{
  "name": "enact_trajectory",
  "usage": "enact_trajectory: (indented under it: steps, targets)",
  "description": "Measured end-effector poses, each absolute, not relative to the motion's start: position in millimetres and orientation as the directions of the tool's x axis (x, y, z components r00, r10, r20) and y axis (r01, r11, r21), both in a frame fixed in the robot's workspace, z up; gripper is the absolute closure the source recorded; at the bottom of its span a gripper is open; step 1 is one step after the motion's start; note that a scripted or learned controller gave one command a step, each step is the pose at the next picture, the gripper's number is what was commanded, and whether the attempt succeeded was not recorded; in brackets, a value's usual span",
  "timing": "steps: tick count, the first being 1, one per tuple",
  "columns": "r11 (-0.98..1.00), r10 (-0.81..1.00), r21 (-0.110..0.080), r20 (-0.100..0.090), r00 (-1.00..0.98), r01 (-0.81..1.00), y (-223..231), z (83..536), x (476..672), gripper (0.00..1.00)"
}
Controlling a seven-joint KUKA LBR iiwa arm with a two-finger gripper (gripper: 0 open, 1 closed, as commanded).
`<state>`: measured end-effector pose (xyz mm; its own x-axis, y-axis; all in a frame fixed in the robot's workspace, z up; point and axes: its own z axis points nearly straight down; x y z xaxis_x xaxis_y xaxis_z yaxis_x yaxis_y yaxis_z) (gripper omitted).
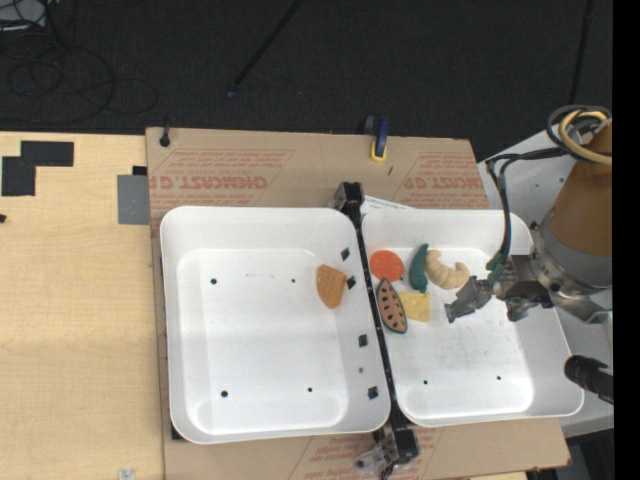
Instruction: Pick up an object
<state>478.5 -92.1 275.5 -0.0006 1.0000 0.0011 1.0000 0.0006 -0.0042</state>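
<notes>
1. Nearest the camera, the front of the two shallow white plastic bins: the left bin (pixel 190 368) and the right bin (pixel 480 398), joined by a black divider strip (pixel 372 318) with clips.
2. The grey two-finger gripper (pixel 470 301) hovers low over the right bin, with the arm reaching in from the right. Its fingers look slightly parted, and nothing is seen between them.
3. Just left of the gripper lie a slice of toy watermelon, red with dark seeds (pixel 392 308), touching a pale yellow block (pixel 416 307).
4. In the left bin, near the divider, sits an orange waffle-textured wedge (pixel 331 286).
5. Farther back in the right bin: a red-orange round piece (pixel 387 265), a dark green curved piece (pixel 418 267) and a cream-coloured curled piece (pixel 445 269), just beside the gripper.
6. Beyond the bins, brown cardboard (pixel 300 173) with a blue-and-yellow clamp (pixel 379 138).
</notes>
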Motion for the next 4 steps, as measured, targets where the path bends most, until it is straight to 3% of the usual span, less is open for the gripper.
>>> enact_trajectory:
  steps: [1,2,3,4]
  targets:
    - [0.001,1.0,-0.007,0.002,-0.001,1.0,-92,285,478.5,1.0]
    - [0.009,1.0,-0.005,0.003,-0.009,1.0,-12,288,475.7,1.0]
    - [0.008,1.0,0.006,0.002,-0.008,1.0,40,379,476.5,1.0]
    - [-0.009,1.0,-0.013,-0.003,0.008,1.0,-40,286,488.6,1.0]
